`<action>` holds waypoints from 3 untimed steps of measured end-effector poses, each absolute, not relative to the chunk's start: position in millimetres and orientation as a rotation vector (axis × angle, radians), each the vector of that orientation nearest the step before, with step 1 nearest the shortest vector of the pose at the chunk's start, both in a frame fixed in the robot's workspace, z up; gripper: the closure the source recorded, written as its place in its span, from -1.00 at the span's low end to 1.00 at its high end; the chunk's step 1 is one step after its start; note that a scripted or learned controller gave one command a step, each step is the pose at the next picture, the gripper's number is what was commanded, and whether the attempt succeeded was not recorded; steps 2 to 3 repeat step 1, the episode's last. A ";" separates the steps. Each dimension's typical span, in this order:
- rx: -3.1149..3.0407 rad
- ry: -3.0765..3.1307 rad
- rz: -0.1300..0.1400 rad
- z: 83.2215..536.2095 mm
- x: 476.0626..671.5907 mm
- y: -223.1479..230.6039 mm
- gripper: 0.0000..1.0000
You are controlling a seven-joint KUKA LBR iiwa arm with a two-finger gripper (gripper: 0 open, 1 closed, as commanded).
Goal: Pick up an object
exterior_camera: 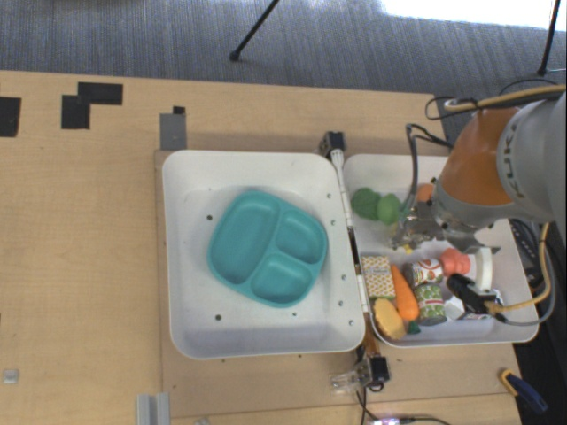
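Judging by how things lay, we put the task somewhere short of its middle: the approach looked made, the pick itself not yet done. The gripper (pixel 415 235) hung low over the right bin (pixel 461 333), near its middle, with the arm (pixel 532 158) leaning in above it from the right. We could not tell whether the gripper was wide or narrow (the wrist hid most of it from above). We saw nothing held in it, so we counted no object as taken.

Every likely candidate lay in the right bin. A green toy (pixel 376 204) sat toward the far left of that bin, near the gripper. On the near side lay a crowded group. A patterned box (pixel 378 277) lay against the left wall and a carrot (pixel 405 295) just beside it. A yellow piece (pixel 388 317) sat in the near left corner, close against the carrot. A can (pixel 431 301) stood just right of the carrot, with a pink piece (pixel 455 261) and a white cylinder (pixel 484 268) further right. Which of these the gripper was aimed at we could not say.

The left bin (pixel 190 326) held a teal plate (pixel 268 248) lying flat, well apart from the gripper, and both bins rested on the table (pixel 80 264).

What remained, in our judgement, was nearly all of the real work: settling on one object, closing on it, and lifting it clear of the bin. The crowding in the near group looked the likeliest thing to spoil a clean grasp.
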State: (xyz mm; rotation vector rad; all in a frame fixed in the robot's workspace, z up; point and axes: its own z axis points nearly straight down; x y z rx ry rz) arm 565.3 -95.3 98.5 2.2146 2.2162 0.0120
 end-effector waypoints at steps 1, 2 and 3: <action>2.213 2.224 0.007 230.8 545.4 -48.6 1.00; 2.213 2.224 0.007 230.8 545.4 -48.6 1.00; 2.213 2.224 0.007 230.8 545.4 -48.6 1.00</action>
